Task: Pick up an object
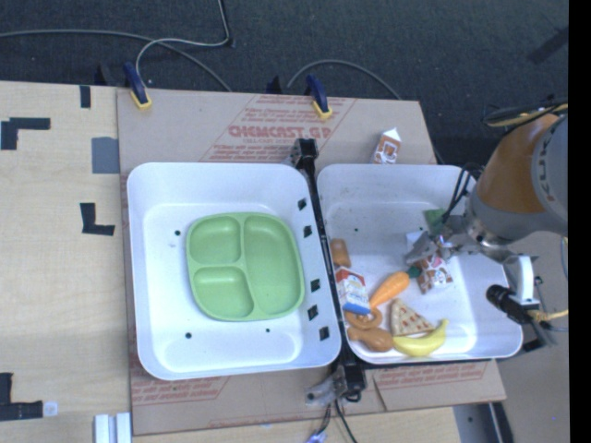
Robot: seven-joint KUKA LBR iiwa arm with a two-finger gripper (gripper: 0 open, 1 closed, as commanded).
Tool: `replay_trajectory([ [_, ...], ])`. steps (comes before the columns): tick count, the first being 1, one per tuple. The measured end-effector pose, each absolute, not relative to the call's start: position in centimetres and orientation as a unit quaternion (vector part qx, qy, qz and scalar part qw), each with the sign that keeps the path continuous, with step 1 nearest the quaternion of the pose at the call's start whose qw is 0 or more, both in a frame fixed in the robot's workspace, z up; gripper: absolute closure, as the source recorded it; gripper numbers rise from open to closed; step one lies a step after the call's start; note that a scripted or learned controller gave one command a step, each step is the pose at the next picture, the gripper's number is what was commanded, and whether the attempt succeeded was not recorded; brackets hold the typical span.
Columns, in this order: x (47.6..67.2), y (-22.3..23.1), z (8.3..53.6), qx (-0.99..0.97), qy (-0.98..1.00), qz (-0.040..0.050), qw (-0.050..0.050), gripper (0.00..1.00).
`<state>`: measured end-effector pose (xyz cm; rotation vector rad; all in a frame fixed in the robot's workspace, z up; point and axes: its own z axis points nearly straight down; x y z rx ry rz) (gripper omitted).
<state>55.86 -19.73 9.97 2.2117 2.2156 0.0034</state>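
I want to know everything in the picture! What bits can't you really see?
- Camera view, the gripper: too blurred to make out, with a small patterned packet beside it.
- Grey arm with orange band: cut off by the right edge.
- Small carton behind the right white bin: label too small to read.

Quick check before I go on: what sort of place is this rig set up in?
Likely a robotics lab test bench: two shallow white plastic bins sit on brown cardboard sheeting held by blue-and-yellow clamps, with small toy food such as a yellow plastic banana.
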Motion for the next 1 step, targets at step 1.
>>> replay_trajectory([
  [1,55.89,-11.09,14.83,0.706,0.708,0.0001,-0.001,1.00],
])
